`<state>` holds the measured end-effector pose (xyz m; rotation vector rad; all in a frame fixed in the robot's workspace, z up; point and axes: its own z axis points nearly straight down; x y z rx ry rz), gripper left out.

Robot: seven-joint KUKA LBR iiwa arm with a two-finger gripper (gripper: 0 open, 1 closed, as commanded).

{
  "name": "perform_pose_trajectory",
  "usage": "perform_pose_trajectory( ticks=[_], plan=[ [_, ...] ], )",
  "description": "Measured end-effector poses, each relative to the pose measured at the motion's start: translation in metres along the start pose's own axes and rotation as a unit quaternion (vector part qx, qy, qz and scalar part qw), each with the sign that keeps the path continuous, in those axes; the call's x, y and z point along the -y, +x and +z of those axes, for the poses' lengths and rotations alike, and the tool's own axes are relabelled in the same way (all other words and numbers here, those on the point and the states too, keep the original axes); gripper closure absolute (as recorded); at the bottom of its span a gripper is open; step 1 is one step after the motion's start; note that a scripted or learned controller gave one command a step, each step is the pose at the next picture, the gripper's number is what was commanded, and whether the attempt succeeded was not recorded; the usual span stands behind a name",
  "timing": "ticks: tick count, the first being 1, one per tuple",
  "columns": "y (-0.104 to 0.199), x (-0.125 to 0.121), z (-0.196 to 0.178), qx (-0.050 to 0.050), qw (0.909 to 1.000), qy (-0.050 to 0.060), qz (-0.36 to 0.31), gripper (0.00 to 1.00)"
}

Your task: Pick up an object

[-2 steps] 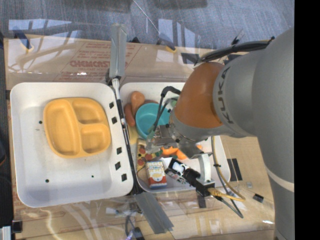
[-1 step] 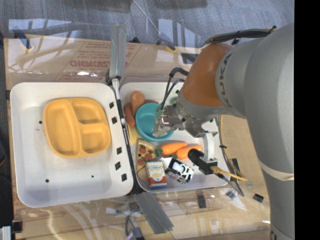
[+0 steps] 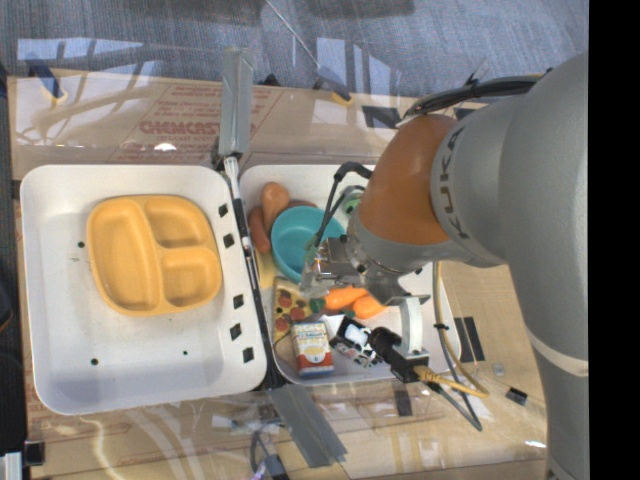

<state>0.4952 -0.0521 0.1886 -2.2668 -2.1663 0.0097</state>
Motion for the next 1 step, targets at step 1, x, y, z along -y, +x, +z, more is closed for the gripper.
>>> perform_pose_trajectory(
  ticks=[1],
  plan=[
    [0.0798,0.0230,0.0007,0.000,0.9871,0.001,0.160,1.00]
  ],
)
